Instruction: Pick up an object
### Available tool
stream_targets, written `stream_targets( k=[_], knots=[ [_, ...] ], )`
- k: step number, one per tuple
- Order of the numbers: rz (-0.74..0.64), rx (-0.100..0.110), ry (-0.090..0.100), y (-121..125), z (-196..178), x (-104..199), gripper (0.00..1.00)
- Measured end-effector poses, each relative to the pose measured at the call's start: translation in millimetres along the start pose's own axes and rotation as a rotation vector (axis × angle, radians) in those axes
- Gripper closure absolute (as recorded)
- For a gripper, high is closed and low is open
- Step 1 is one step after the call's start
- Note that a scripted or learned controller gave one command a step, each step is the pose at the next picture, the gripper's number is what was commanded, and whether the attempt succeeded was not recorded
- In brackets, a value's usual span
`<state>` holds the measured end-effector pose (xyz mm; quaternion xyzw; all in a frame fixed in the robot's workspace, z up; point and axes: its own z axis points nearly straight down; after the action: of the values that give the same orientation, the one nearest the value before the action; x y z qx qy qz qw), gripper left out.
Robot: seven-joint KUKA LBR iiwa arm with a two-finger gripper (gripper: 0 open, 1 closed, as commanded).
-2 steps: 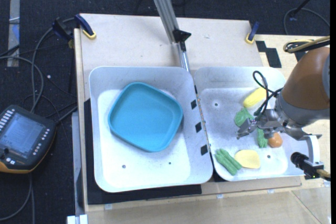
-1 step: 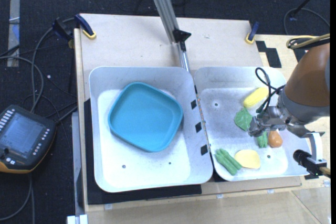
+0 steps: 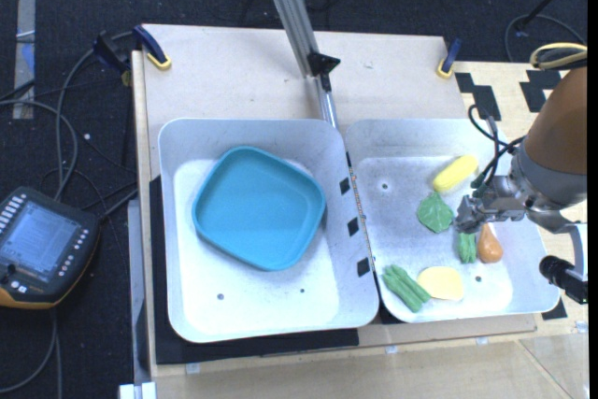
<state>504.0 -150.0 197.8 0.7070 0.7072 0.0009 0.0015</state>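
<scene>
1. A grey arm with an orange band reaches in over the right-hand white bin point(image 3: 392, 165), its tool point(image 3: 472, 218) lowered among a loose cluster of toy foods; from this overhead slant I cannot tell how wide the tool stands, and nothing can be seen gripped in it.

2. Taking the tool as the landmark: a green leafy piece point(image 3: 434, 214) lies just beside it on the side away from the arm, a yellow piece point(image 3: 455, 173) sits near it toward the back of the table point(image 3: 243, 75), a small dark green piece point(image 3: 466, 247) and an orange piece point(image 3: 489, 246) lie right beneath and in front of it, close enough to seem touching each other.

3. Farther forward of the tool rest a pale yellow slice point(image 3: 441, 282) and a green pod-like piece point(image 3: 405, 287), side by side near the bin's front edge.

4. Well apart from the tool, the other white bin point(image 3: 177, 201) holds a blue plate point(image 3: 260, 206), lying flat, probably the drop-off side.

5. The pieces are likely crowded to test picking in clutter; the tool appears placed to take the dark green or orange piece, though their closeness risks a nudge rather than a clean lift.
</scene>
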Motion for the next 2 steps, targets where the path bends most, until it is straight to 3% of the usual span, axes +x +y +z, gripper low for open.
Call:
stream_targets(
  k=[1, 2],
  knots=[
    [0.0, -0.001, 0.0, 1, -52, 0, 1.0],
    [-0.004, 0.004, 0.002, 19, -41, 44, 1.0]
  ],
)
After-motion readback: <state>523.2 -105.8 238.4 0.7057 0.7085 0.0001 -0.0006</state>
